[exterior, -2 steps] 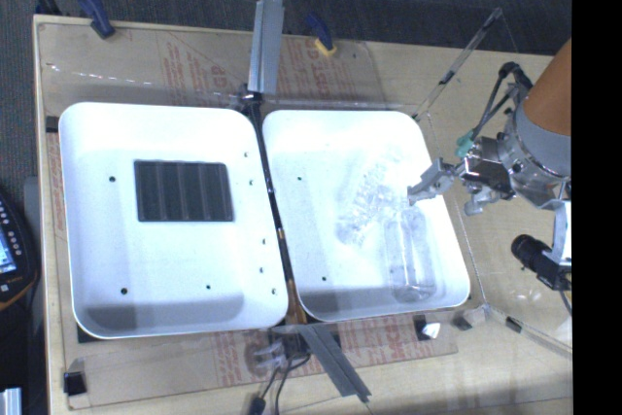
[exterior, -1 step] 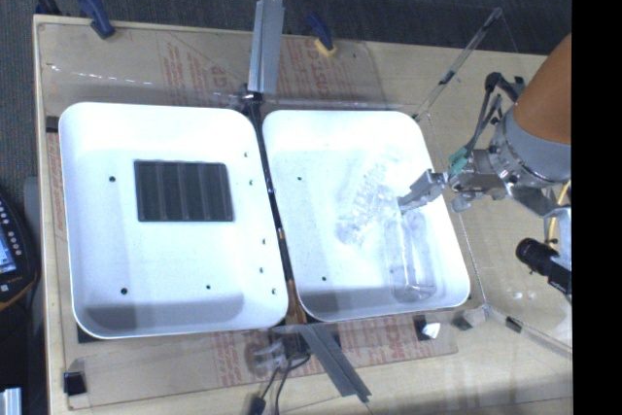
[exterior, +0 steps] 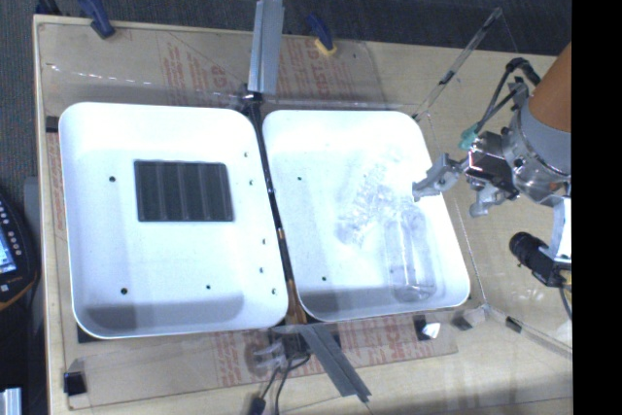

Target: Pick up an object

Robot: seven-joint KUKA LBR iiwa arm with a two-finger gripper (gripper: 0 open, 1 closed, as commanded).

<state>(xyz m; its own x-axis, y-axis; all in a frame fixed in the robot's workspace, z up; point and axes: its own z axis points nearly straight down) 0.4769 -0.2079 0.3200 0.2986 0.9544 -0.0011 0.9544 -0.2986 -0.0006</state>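
Though faint, clear items [exterior: 389, 219] in right bin [exterior: 292, 209]

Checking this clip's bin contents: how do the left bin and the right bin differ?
The left bin holds a dark ribbed rectangular block lying flat; the right bin holds clear plastic items that are hard to make out. The gripper sits at the right bin's outer edge, far from the left bin. Both are shallow and white.

Bench [exterior: 146, 53] bears two white bins side by side: left bin [exterior: 78, 209], right bin [exterior: 311, 141].
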